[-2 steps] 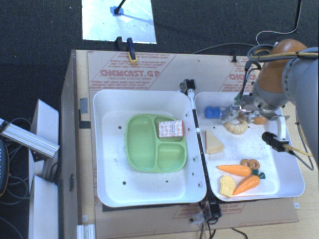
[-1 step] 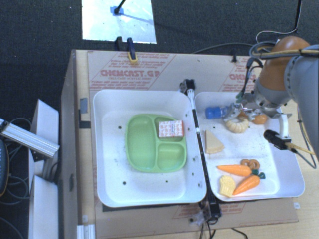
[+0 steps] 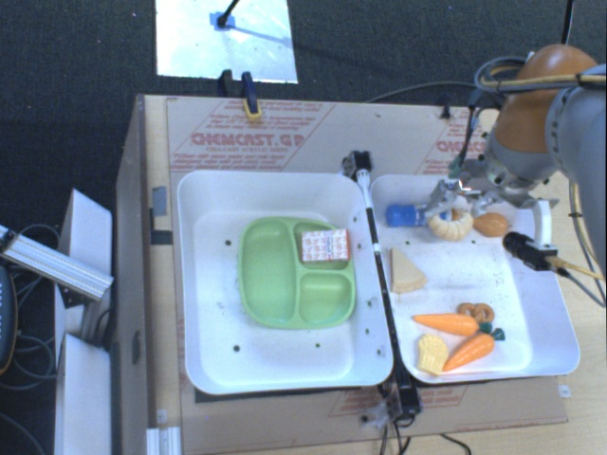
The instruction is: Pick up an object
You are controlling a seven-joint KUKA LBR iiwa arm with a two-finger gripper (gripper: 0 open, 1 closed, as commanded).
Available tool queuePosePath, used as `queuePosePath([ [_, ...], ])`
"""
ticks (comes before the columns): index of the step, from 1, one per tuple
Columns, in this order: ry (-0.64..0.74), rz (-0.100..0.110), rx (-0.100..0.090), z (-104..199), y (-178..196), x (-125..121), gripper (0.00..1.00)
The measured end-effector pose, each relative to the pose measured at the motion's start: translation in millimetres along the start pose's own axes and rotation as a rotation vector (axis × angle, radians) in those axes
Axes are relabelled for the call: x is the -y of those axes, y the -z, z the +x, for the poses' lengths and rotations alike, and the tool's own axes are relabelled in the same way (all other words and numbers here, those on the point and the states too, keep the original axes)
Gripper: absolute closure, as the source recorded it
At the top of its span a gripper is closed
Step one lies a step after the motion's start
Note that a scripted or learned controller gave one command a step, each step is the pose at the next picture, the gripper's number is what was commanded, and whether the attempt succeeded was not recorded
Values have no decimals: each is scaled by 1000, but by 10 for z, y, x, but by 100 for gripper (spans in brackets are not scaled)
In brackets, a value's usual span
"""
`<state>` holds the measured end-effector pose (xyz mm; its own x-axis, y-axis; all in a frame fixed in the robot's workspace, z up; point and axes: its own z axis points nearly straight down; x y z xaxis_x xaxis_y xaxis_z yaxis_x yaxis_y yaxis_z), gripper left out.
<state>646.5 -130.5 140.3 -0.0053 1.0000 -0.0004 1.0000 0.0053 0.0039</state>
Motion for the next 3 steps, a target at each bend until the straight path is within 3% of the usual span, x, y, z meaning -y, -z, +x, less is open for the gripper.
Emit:
queuePosePath([
  [1,-4,0,0,-84,389,136,100],
  [2,-3,1,0,-82,385,137,0],
  [3,-4,4,0,148,-171,466,0],
])
